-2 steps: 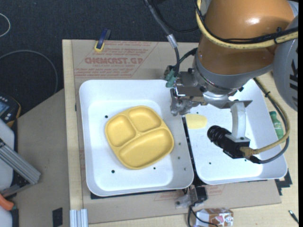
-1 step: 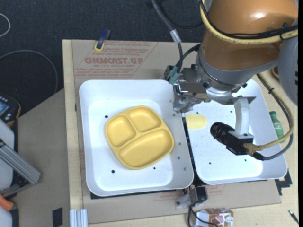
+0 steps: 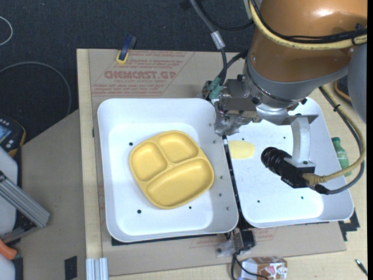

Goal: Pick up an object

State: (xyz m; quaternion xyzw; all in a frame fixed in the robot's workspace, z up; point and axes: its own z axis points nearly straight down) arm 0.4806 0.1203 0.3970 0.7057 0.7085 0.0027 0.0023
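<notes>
The camera view looks down at a slant on two shallow white plastic bins side by side on a brown cardboard-covered bench (image 3: 145, 69) printed with red lettering. In the left bin (image 3: 113, 121) lies a yellow moulded plastic tray with three compartments (image 3: 171, 168), sitting roughly in the middle of the bin floor and turned at an angle to the bin walls, touching nothing else. The right bin (image 3: 280, 206) holds a small pale yellow flat object (image 3: 241, 150) close to its left wall, near the divide between the bins. The grey arm with its broad orange band (image 3: 309, 22) comes in from the upper right and covers much of the right bin's back half. Its two-finger gripper (image 3: 226, 124) hangs over the seam between the bins, just above the pale yellow object; whether it is open or closed cannot be told, since the wrist hardware hides it, and nothing is visibly held. A black cylindrical fitting (image 3: 282, 165) on a grey bracket projects from the wrist over the right bin. A small blue and yellow clip (image 3: 125, 50) rests on the bench's far edge.
</notes>
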